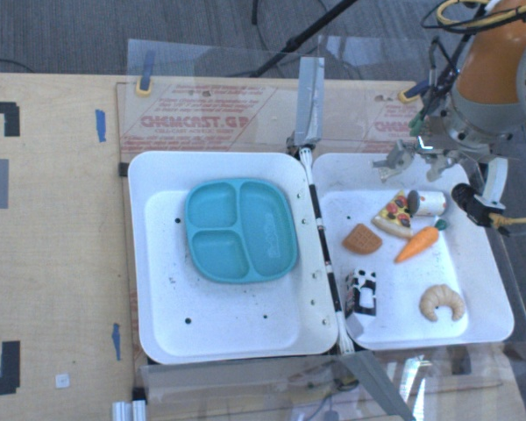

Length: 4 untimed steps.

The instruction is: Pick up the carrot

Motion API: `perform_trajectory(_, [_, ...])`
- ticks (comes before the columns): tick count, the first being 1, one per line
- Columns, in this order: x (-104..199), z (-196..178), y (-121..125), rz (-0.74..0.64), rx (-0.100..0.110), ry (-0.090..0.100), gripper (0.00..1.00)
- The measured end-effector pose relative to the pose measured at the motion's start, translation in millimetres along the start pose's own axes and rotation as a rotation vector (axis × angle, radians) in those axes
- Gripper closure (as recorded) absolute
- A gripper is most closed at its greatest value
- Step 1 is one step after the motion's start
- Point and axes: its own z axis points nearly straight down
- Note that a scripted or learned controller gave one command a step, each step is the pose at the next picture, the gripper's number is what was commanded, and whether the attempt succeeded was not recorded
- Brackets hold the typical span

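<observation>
One gripper hangs at the far rim of the right bin, beyond the carrot; its metal parts blur together, so whether it is spread or pressed together cannot be told, and nothing shows between them. The arm above it is cut off by the frame edge. The carrot lies flat on the bin floor, tip pointing toward the near-left. Just beyond it lies a pizza slice, with a white cylinder, possibly a small bottle, beside it. Left of the carrot sits a cookie; nearer, a croissant.
</observation>
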Motion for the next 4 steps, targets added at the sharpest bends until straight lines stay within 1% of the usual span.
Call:
perform_trajectory(1, [-28,74,-91,-0.1,-0.001,0.0,0.0])
perform_trajectory(2, [-61,113,-65,-0.592,-0.033,-0.016,0.0])
perform_trajectory(3, [-67,101,-64,-0.584,-0.041,-0.025,1.0])
perform_trajectory(4, [-72,18,-108,-0.466,-0.005,-0.003,1.0])
